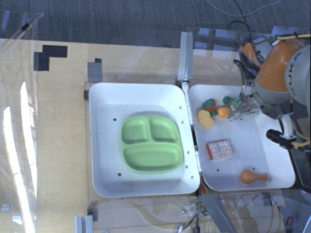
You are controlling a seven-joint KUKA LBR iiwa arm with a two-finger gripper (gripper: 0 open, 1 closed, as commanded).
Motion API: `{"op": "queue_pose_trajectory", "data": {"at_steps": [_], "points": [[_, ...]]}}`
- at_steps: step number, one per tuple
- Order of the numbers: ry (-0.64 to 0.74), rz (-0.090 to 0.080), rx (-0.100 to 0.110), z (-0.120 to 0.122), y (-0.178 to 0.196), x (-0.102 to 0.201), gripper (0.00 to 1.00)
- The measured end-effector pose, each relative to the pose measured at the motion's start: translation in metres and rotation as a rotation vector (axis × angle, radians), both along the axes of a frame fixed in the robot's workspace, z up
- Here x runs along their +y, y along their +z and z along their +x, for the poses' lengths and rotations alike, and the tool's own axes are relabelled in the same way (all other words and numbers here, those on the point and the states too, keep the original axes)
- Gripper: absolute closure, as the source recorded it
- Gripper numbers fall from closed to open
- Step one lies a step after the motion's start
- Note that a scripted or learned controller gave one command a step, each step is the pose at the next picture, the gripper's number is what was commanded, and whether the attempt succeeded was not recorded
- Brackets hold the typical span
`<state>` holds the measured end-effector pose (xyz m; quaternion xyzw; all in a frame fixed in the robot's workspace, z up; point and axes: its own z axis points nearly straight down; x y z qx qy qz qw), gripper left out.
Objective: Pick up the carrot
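The carrot is a small orange piece with a green top, lying in the upper left part of the right bin. My gripper is low over that bin, directly to the carrot's right and touching or nearly touching it. The grey arm with its orange band reaches in from the right above it. Part of the carrot's right end is hidden by the gripper.
Close to the carrot's left lie a yellow corn cob and a green and red toy. A red cracker box and an orange drumstick-like toy lie nearer the front. The left bin holds a green divided plate.
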<state>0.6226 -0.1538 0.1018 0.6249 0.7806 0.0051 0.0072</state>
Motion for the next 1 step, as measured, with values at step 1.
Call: {"op": "queue_pose_trajectory", "data": {"at_steps": [1], "points": [[-0.118, 0.001, 0.009, 0.005, 0.0827, 0.0352, 1.0]]}}
